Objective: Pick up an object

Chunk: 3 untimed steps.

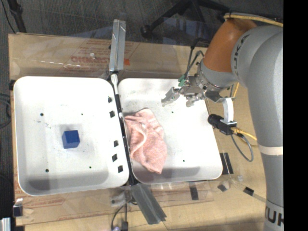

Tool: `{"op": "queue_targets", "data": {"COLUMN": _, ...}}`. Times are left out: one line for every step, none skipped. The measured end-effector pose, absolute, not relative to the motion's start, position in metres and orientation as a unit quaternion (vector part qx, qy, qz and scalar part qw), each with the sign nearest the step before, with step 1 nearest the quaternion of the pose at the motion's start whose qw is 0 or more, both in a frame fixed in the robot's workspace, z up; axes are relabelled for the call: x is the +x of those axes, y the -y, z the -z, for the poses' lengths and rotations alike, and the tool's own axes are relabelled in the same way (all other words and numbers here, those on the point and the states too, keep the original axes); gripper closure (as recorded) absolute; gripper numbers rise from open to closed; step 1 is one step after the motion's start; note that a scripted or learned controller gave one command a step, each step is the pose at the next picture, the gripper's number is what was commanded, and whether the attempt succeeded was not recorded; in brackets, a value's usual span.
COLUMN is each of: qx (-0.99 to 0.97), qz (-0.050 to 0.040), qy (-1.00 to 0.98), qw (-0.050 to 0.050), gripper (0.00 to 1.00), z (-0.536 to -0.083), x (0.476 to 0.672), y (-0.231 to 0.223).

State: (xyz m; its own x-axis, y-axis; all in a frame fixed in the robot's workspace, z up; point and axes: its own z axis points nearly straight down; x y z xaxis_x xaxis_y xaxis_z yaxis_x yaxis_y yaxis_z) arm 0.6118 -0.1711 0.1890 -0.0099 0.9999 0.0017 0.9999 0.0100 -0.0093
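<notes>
Approach is judged the step in hand; a blue cube (71, 138) is seen far left of the claw (180, 96); a pink cloth (146, 139) lies nearer, below-left; the claw appears open, nothing held; descent is needed next.

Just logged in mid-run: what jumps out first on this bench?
The big grey arm with its orange band reaches in from the right, its claw over the right bin. A crumpled pink cloth lies against that bin's left wall, and a small blue cube sits in the left bin.
</notes>
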Motion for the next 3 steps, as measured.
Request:
{"op": "queue_targets", "data": {"qx": -0.613, "qz": -0.0014, "qy": 0.79, "qw": 0.003, "gripper": 0.0, "z": -0.089, "x": 0.624, "y": 0.132}}
{"op": "queue_targets", "data": {"qx": -0.611, "qz": -0.003, "qy": 0.791, "qw": 0.005, "gripper": 1.0, "z": -0.095, "x": 0.624, "y": 0.132}}
{"op": "queue_targets", "data": {"qx": -0.689, "qz": -0.002, "qy": 0.725, "qw": 0.002, "gripper": 1.0, "z": -0.189, "x": 0.657, "y": 0.084}}
